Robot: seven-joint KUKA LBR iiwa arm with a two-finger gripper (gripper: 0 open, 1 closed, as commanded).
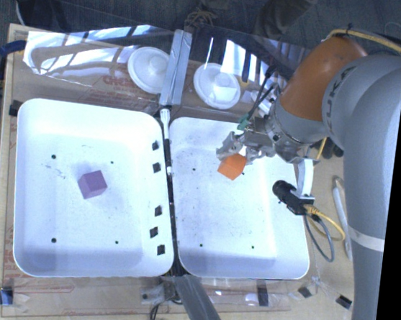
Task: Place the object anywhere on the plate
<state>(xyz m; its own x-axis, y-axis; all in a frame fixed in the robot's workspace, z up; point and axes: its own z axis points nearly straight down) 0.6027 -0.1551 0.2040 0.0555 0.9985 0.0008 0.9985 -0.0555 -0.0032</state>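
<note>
Orange and blocky, the cube (232,167) sits in the upper middle of the right bin (247,252), turned so that one corner points down toward the near edge of the view; its sides look about equal, so no long axis can be told. The gripper (239,149) is directly above it, its metal fingers (228,149) straddling the cube's top edge and apparently closed on it, though whether the cube is lifted clear of the bin floor cannot be told. The grey arm (359,139) reaches in from the right, its orange band (315,79) above the wrist, the wrist tilted down and leftward into the bin. A purple cube (93,183) lies in the middle of the left bin (30,243), well apart from the gripper. Two white round dishes (217,85) stand beyond the bins' far edges.
</note>
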